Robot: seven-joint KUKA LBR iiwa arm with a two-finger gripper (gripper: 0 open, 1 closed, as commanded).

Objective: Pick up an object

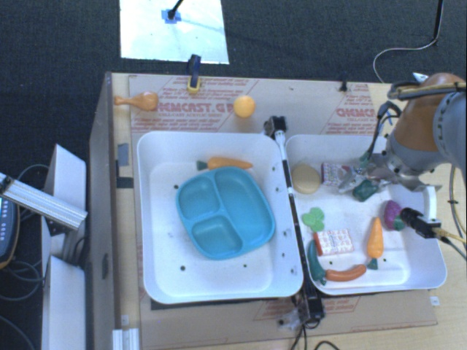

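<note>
The claw (pixel 363 175) sits low in the right bin (pixel 430 268), over a dark green object (pixel 364 190) near the bin's far wall; whether it grips that object cannot be determined. The right bin contains one beige round piece (pixel 306 179), one small printed packet (pixel 335 173), one green leaf-shaped piece (pixel 314 218), one red-and-white box (pixel 333 241), one purple item (pixel 392 213), one carrot (pixel 374 240), one sausage (pixel 345 273). Print on packet and box is illegible. The left bin (pixel 157 217) holds one blue three-compartment tray (pixel 223 211) and one carrot-like piece (pixel 224 163). On the bench (pixel 211 106), partly readable red lettering, one orange ball (pixel 244 106), one drumstick-shaped toy (pixel 138 101).
</note>
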